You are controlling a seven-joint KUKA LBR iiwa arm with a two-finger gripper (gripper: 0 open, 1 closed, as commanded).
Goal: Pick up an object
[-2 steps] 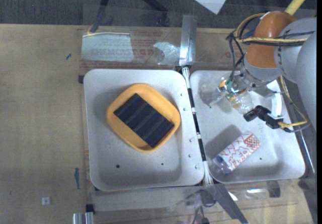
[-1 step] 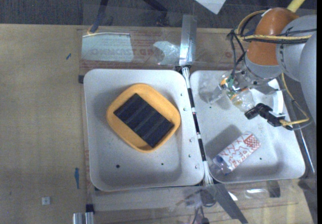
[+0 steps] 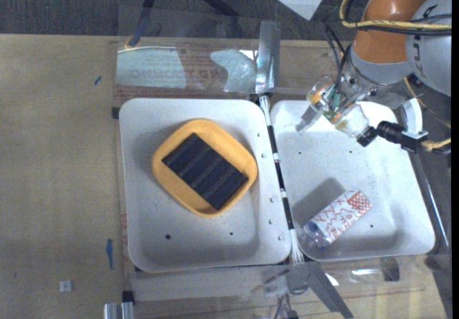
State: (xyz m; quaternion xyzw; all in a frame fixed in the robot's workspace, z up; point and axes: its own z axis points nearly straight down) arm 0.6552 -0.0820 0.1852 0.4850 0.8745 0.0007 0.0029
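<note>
Tube (image 3: 337, 218) lies flat near front of right bin (image 3: 401, 174), apart from tool (image 3: 326, 106) up at back. Can't tell if tool's open. Come straight down, pinch across the middle.

Faint reddish lettering runs along a clear plastic strip (image 3: 179, 70) above the left bin (image 3: 136, 239), upper centre of the frame, too blurred to read.

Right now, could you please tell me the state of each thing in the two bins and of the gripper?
Orange block: lying flat in the left bin, dark ribbed face up.
Red-and-white tube: lying on its side in the right bin, untouched.
Gripper: above the right bin's far corner, holding nothing visible.
</note>
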